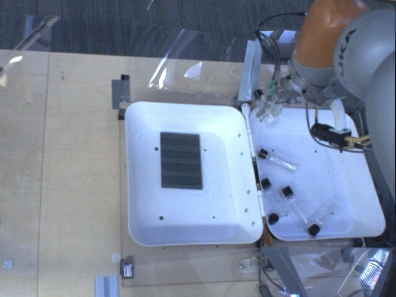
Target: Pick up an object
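The left bin [185, 228] sits on the worktop [62, 166] with a dark ridged pad [181, 160] lying in its middle. The right bin [365, 209] has small clear vials with black caps [277, 161] scattered near its left side and its near edge. The gripper [272, 101] hangs over the far left corner of that bin. Something clear seems to be at its tip, but I cannot tell if it is clamped. I think the pick is not surely done yet.

left white bin [139, 166], dark ribbed pad [181, 161] inside, wooden bench [62, 184]
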`<state>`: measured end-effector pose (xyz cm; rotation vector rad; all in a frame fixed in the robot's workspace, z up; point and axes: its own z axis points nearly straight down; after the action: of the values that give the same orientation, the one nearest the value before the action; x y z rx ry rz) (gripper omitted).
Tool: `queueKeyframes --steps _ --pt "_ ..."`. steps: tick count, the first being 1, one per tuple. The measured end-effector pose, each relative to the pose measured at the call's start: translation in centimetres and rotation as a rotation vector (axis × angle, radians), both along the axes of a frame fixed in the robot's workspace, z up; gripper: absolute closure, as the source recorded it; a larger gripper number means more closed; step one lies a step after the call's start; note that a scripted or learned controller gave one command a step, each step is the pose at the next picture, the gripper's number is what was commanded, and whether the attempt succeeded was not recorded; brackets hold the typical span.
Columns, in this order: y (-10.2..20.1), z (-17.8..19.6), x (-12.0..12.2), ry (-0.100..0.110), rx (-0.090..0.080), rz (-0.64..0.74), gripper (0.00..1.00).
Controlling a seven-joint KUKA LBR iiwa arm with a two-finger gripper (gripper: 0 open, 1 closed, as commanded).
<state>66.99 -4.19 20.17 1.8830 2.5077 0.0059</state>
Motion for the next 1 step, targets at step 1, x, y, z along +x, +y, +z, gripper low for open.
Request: queueKeyframes --steps 1 --pt "3.38 -1.62 -0.03 0.002 0.001 -0.01 1.0"
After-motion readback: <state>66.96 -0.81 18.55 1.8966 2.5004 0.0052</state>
